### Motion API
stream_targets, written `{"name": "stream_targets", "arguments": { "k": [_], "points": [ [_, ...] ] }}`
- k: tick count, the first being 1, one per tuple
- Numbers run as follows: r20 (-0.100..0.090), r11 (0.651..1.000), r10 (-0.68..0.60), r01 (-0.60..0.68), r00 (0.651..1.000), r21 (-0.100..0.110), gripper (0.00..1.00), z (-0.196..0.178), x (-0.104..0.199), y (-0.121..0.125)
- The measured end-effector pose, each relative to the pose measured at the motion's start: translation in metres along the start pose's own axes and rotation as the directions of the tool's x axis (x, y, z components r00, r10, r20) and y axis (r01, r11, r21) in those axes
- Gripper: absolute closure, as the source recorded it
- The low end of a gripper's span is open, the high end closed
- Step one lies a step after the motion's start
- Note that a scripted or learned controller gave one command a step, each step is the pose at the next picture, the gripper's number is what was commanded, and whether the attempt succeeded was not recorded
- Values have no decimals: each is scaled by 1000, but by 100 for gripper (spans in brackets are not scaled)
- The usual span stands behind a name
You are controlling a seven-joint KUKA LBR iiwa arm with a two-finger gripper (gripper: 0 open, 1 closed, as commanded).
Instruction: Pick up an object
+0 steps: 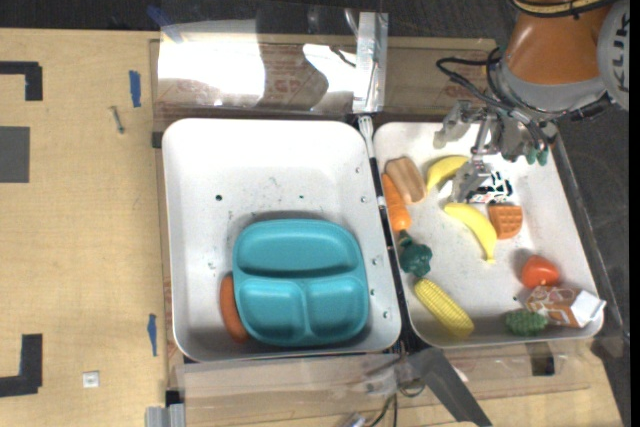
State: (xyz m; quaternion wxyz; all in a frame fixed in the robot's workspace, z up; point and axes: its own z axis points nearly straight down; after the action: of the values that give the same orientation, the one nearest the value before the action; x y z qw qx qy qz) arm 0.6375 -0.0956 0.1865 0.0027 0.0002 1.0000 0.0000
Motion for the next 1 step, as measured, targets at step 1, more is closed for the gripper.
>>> {"name": "stream_targets", "arguments": {
  "k": [1],
  "points": [
    [3,1000,-7,7,1000,1,0,92,76,-18]
  ]
}}
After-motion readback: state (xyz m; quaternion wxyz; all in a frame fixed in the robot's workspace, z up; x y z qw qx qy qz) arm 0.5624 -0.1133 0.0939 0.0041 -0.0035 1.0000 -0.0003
